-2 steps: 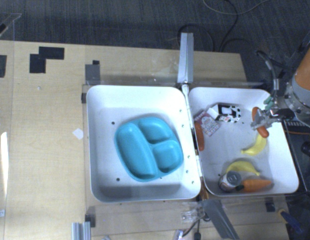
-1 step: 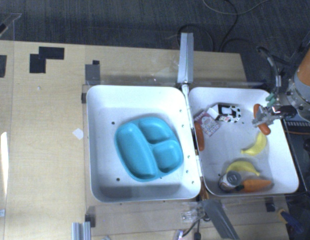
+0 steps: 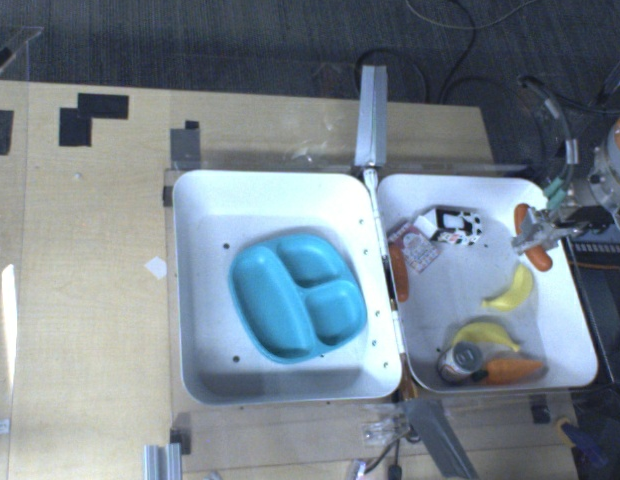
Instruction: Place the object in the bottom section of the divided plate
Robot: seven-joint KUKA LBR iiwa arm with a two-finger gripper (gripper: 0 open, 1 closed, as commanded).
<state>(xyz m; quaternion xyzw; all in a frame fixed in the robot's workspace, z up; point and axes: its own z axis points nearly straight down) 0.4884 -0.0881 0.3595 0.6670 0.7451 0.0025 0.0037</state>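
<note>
The blue divided plate point(image 3: 297, 297) sits in the left bin point(image 3: 195, 268); over the right bin point(image 3: 570, 348) the gripper point(image 3: 533, 236) is pinching an orange sausage point(image 3: 531, 238), lifted above the bananas point(image 3: 513, 290)

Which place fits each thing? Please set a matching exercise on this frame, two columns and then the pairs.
Things:
1. blue divided plate
2. carrot
3. black-and-white toy
4. gripper

Places:
A. near edge of the right bin
B. far part of the right bin
C. over the right bin's right side, by an orange sausage
D. left bin

Pairs: 1-D, 2-A, 3-B, 4-C
</note>
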